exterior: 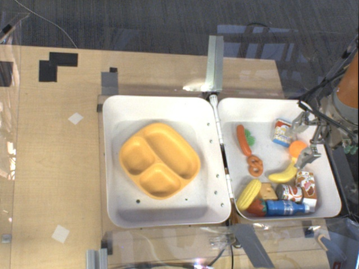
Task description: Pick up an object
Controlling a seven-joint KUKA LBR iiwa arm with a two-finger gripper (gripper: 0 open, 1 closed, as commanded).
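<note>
Currently in the approach step, by my reading — the end effector hangs over the right side of the right bin, fingers spread apart with nothing between them. One finger sits toward the far side, the other nearer, and a small orange ball lies in the gap region below; whether the tips touch it cannot be told from this slant.

Likely target: the orange ball, or the banana just beside it on the near side. Next move would call for a straight descent with the fingers bracketing one item only — crowding is the hazard, since the banana and the small carton are both close.

Right bin contents:
- carrot, far-left, with a pretzel just near of it
- corn cob at the near-left
- blue bottle lying along the near wall
- red-and-white can and a patterned box at the near-right

Left bin holds one item: a yellow divided plate, three compartments, sitting roughly central and flat. Both bins rest side by side on the desk.
</note>
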